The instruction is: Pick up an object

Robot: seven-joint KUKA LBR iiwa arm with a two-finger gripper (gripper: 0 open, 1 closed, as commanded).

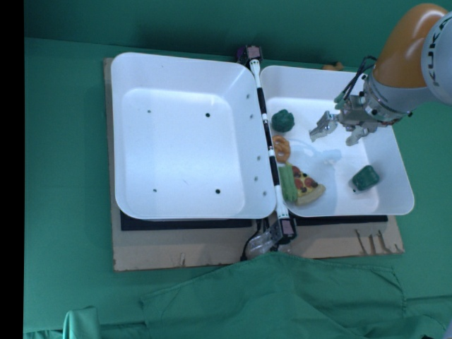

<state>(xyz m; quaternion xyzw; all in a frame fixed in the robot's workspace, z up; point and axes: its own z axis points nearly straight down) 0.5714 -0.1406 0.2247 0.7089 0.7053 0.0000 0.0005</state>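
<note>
The pincer (338, 131) hangs released, apparently grasping nothing; a clear cup (316, 153) lies just below-left of it, perhaps untouched.

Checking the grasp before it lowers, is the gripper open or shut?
Open: the gripper's two fingers stand spread apart above the right bin, nothing between them.

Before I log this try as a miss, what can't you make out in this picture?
- Gripper: too small and blurred in the camera view to tell open from shut.
- Arm: cut off by the right edge.
- Clear thing below the gripper: see-through against the white bin, shape unclear.
- Pizza toy: details too small.
</note>
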